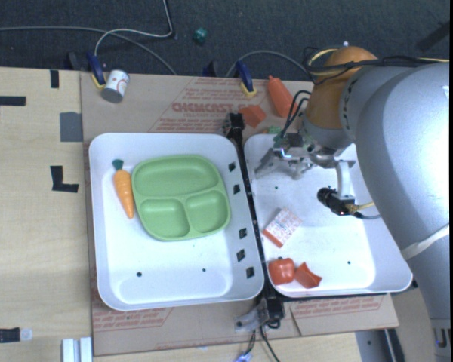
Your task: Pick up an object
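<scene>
Hanging over the far end of the right bin (377,277), the hand (291,159) shows nothing between its fingers; whether they stand apart I cannot tell. Below it lie a small packet (282,226) and a red piece (281,271).

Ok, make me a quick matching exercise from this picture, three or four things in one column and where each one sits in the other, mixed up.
Things:
1. carrot
2. green tray
3. small packet
4. red piece

Places:
A. middle of the right bin
B. left bin, along its left side
C. right bin, near corner
D. middle of the left bin

Pairs: 1-B, 2-D, 3-A, 4-C
</scene>
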Controlling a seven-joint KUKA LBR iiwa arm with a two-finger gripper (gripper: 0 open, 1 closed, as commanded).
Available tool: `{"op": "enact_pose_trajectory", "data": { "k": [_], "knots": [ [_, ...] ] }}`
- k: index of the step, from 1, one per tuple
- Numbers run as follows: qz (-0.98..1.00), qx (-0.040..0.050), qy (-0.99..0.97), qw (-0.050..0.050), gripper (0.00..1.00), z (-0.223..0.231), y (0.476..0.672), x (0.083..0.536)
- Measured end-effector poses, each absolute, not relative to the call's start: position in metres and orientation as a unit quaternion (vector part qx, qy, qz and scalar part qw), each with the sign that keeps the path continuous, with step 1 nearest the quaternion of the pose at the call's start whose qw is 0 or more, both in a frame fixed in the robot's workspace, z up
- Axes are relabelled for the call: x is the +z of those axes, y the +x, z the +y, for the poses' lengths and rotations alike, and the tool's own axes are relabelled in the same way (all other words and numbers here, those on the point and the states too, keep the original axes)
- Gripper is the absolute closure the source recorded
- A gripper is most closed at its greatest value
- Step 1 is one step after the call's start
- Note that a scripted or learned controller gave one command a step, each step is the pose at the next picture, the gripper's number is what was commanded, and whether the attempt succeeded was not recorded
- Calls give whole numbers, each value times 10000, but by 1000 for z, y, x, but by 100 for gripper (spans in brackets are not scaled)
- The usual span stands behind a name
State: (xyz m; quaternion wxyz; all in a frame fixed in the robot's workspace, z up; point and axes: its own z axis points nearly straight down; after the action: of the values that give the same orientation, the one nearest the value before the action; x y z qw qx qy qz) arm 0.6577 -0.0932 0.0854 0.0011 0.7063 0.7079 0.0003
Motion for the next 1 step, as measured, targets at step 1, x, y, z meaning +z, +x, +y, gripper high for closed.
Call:
{"op": "enact_pose_trajectory", "data": {
  "k": [1],
  "knots": [
    [7080, -1, 7062, 14, 0, -94, 657, 85]
  ]
}}
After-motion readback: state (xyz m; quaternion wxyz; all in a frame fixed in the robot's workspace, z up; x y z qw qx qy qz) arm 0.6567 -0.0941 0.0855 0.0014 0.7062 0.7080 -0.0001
